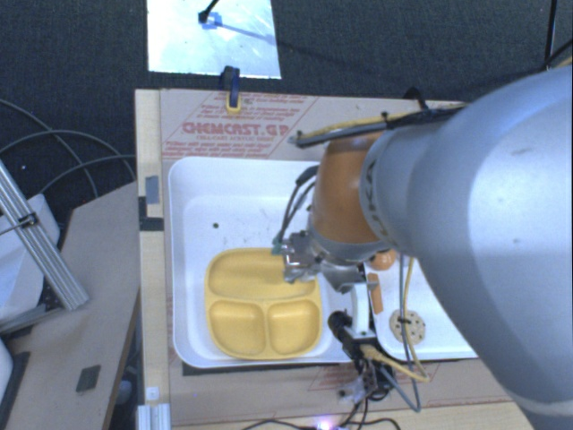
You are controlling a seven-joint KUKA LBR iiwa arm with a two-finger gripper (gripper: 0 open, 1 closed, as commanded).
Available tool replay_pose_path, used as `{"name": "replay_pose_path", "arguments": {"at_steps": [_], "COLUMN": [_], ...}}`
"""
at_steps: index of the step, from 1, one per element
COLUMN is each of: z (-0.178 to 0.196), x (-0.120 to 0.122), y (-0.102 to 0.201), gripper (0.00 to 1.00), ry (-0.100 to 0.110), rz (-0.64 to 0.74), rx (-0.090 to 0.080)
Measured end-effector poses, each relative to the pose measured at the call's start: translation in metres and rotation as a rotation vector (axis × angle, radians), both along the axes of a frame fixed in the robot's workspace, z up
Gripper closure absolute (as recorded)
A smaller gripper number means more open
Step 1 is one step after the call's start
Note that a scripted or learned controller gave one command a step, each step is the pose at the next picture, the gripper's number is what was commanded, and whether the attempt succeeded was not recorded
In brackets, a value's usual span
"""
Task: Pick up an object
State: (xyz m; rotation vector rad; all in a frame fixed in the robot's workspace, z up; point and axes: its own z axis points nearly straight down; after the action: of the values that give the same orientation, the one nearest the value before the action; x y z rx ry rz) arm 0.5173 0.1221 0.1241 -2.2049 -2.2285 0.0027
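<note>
Dark carpet (72,52) surrounded the surface (152,267), where a printed cardboard sheet (242,124) lay beyond the left white bin (192,240). Inside that bin sat a yellow divided tray (260,316) — the gripper (300,262) hung over the tray's far right edge. Whether its jaws stood apart or together, I couldn't tell. Right of the tray, the second bin (439,343) held a small round disc (406,326).

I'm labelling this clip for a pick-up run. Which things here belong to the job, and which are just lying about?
Belongs to the job:
- yellow divided plate in the left bin
- gripper, over the plate's upper right rim
- small orange piece and tan disc with holes, in the right bin

Lying about:
- blue and yellow clamp
- cardboard sheet
- reflective panel
</note>
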Motion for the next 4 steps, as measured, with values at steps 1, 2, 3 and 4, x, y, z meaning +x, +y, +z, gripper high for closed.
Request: {"name": "replay_pose_path", "arguments": {"at_steps": [1, 2, 3, 4], "z": [-0.039, 0.153, -0.009, -0.038], "x": [0.057, -0.013, -0.028, 0.024], "y": [0.023, 0.030, 0.074, 0.070], "gripper": [1.00, 1.00, 1.00, 1.00], "ry": [-0.005, -0.021, -0.005, -0.011], "rz": [-0.005, -0.004, -0.003, -0.007], "rx": [-0.001, 0.004, -0.002, -0.001]}}
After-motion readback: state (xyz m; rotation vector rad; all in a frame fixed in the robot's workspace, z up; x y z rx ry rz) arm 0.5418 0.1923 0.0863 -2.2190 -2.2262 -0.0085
